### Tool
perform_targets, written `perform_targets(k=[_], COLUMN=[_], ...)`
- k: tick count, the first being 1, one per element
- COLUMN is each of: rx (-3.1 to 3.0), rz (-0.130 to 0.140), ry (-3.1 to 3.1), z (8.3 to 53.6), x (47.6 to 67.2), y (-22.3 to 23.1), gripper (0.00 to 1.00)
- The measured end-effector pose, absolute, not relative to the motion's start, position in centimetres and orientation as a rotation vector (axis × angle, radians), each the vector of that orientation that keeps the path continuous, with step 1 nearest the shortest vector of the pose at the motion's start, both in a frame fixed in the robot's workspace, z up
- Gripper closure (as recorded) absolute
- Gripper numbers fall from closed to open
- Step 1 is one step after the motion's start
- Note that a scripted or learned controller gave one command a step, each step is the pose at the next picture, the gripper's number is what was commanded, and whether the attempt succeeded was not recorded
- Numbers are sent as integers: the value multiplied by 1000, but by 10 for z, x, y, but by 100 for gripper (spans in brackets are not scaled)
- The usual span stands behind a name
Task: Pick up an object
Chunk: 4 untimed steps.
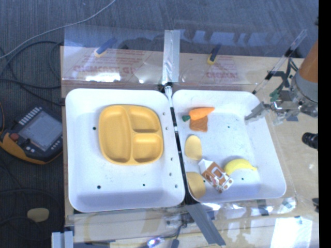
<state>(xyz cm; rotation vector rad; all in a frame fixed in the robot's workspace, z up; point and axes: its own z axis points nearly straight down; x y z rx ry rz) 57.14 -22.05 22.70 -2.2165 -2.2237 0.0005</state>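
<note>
Hovering at the right bin's (269,154) far right rim, my pincer (282,109) holds nothing I can see; its spread I cannot tell. Carrot (200,113) far left, banana (239,166) near. Yellow tray (130,134) left; dark carpet (31,14) beyond.

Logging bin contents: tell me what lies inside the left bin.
The left bin holds one yellow divided tray, lying flat near its middle, its three compartments bare. Whatever sits beneath the tray is covered, so I cannot say.
</note>
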Motion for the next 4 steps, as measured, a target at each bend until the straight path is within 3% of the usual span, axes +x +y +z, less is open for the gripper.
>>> perform_targets(k=[1, 2, 3, 4], rx=[-2090, -2098, -2096, -2061], rz=[4, 4, 5, 3], ry=[-2345, -2341, -2342, -2369], z=[194, 93, 102, 183], x=[634, 641, 641, 647], y=[-153, -106, -105, -52], gripper=[0, 0, 100, 100])
